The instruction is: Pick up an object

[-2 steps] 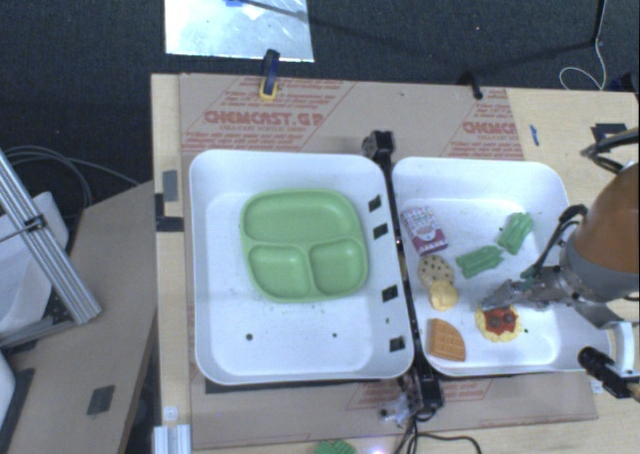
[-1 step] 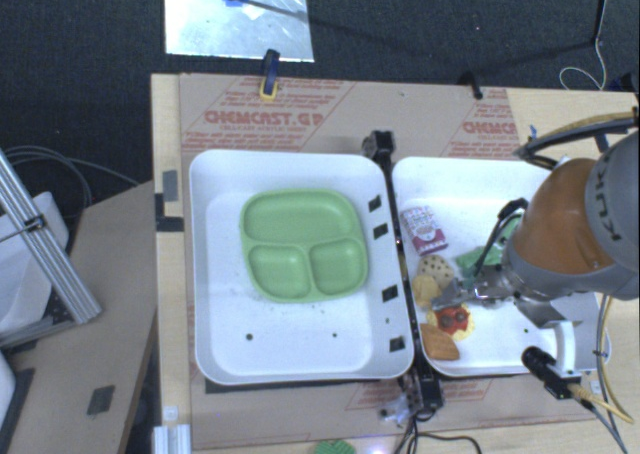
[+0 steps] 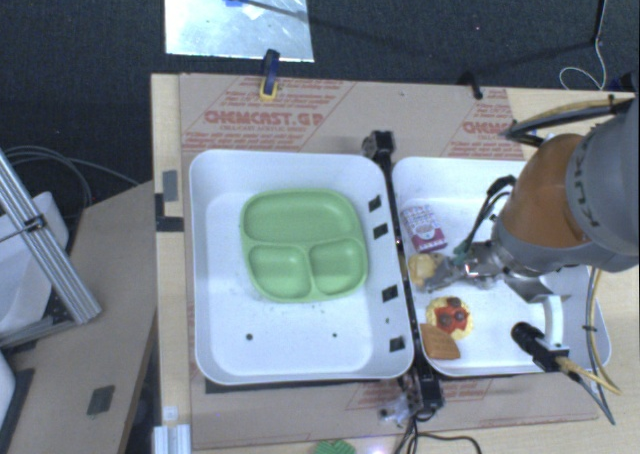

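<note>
White plastic made up the two bins, the left bin [image 3: 215,342] carrying a green divided tray [image 3: 303,243] and the right bin [image 3: 480,178] a huddle of small things against its left wall. The grey arm [image 3: 570,207] reached in over the right bin, and its hand [image 3: 450,270] sat low beside a yellowish piece [image 3: 423,266]; I could not tell how far it was parted, or whether it had hold of anything. A red-and-white packet [image 3: 423,226] lay just above, a round piece with red spots [image 3: 449,315] and an orange-brown piece [image 3: 440,343] below. So crowded to the wall, the pieces might have been shoved aside, or two caught together, I judged.
</note>
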{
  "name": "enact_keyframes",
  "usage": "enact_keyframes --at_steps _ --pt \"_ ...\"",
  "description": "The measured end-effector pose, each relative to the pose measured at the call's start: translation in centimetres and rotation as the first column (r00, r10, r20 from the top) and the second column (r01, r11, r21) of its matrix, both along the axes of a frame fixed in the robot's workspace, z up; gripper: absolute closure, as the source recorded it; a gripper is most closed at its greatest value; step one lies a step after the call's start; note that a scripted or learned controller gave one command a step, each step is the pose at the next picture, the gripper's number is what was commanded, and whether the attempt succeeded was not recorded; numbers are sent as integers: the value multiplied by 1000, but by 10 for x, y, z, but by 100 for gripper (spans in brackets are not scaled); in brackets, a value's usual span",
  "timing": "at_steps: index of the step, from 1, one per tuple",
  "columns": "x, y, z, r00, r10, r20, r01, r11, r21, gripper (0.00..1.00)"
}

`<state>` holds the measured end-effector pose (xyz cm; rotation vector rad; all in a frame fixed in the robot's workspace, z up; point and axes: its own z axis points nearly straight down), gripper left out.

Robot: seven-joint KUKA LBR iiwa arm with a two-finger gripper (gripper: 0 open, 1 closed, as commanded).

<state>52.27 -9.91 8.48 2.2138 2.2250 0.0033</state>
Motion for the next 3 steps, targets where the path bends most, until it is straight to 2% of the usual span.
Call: enact_keyframes --at_steps 1,2,3 --pt "-12 -38 50 1000 -6 1 6 1000 -2 0" --pt "-37 -70 56 1000 -6 -2 6 1000 0 0" --pt "-21 -107 5 1000 -5 0 5 1000 -1 0"
